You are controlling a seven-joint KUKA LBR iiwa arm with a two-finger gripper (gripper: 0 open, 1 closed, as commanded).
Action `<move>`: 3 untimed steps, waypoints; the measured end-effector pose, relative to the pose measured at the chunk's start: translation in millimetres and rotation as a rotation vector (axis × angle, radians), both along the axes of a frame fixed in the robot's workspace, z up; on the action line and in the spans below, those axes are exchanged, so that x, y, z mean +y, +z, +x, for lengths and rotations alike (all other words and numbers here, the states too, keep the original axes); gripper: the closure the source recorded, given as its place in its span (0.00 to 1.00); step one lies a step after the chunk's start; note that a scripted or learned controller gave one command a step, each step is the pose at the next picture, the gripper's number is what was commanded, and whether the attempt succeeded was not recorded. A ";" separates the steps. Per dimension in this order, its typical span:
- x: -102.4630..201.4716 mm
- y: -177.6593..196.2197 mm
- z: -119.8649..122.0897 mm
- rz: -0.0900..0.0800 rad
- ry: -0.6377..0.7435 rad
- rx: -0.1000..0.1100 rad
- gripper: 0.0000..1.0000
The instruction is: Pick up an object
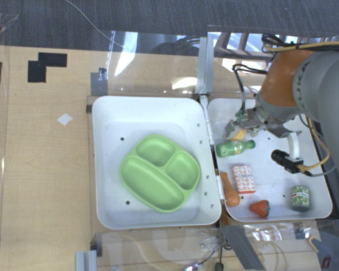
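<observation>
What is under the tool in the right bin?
Under the tool something yellow shows, just above the green bottle on the right bin floor. The arm covers most of it, so I cannot tell what it is.

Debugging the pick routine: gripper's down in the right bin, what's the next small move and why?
Probably a short move toward the green bottle. The gripper sits just above the bottle near the right bin's left wall, with something yellow beside it. Nothing visibly sits between its fingers, so aligning over one item before closing seems wise.

Grey arm (322, 83) reaching from the right, orange-banded wrist, claw (241, 124) lowered
</observation>
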State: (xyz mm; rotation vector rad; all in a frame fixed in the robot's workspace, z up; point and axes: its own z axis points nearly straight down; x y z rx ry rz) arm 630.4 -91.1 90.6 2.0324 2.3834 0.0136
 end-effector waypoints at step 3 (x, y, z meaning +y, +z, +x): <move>72.9 95.6 16.1 0.001 -0.088 0.007 1.00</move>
